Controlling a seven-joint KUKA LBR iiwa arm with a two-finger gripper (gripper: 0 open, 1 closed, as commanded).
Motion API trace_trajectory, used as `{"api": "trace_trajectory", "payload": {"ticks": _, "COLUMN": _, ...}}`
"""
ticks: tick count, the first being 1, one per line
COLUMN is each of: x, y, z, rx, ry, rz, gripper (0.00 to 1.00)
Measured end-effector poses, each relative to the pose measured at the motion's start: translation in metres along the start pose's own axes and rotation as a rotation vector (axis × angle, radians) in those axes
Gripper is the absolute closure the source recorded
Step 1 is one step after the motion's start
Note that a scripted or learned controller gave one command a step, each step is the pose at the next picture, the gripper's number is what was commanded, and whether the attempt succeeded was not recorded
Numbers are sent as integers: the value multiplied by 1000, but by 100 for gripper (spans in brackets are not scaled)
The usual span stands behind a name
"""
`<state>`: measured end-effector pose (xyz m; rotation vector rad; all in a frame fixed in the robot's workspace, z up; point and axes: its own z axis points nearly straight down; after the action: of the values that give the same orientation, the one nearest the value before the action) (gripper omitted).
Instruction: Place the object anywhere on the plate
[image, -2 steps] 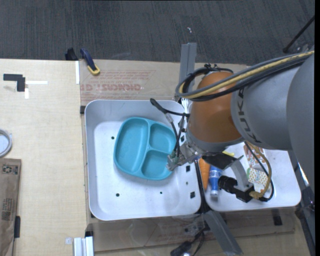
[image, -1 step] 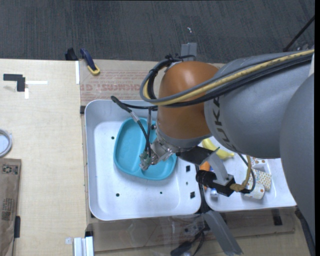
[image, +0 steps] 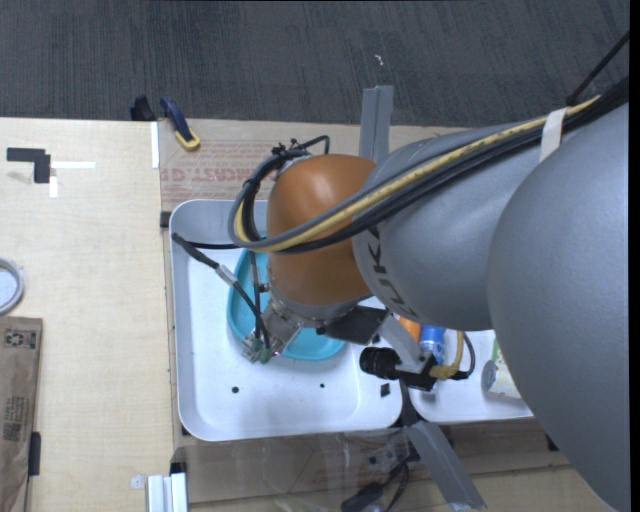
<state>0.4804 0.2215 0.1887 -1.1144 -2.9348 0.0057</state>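
A light blue plate (image: 240, 300) lies in the left white bin (image: 205, 390), and the arm's orange band (image: 315, 235) and wrist cover most of it. Beneath the wrist, my gripper (image: 264, 344) hangs over the plate's near left part. Only a small grey tip with wires shows there. The wrist hides whatever is between the jaws, so I cannot make out any held object.
In the right bin (image: 470, 403), an orange item (image: 406, 326), a blue can (image: 432, 343) and a pale green-white item (image: 494, 376) peek out beside the arm. A roll of tape (image: 8, 286) and a brown packet (image: 20, 395) lie on the bench at left.
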Motion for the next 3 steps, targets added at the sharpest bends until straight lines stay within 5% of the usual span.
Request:
{"api": "trace_trajectory", "payload": {"ticks": 1, "x": 1, "y": -2, "z": -39, "rx": -3, "ry": -2, "rz": -73, "gripper": 100}}
{"api": "trace_trajectory", "payload": {"ticks": 2, "x": -23, "y": 23, "z": -27, "rx": -3, "ry": -2, "rz": -117, "gripper": 100}}
{"api": "trace_trajectory", "payload": {"ticks": 3, "x": -4, "y": 12, "z": -56, "rx": -4, "ry": -3, "rz": -419, "gripper": 100}}
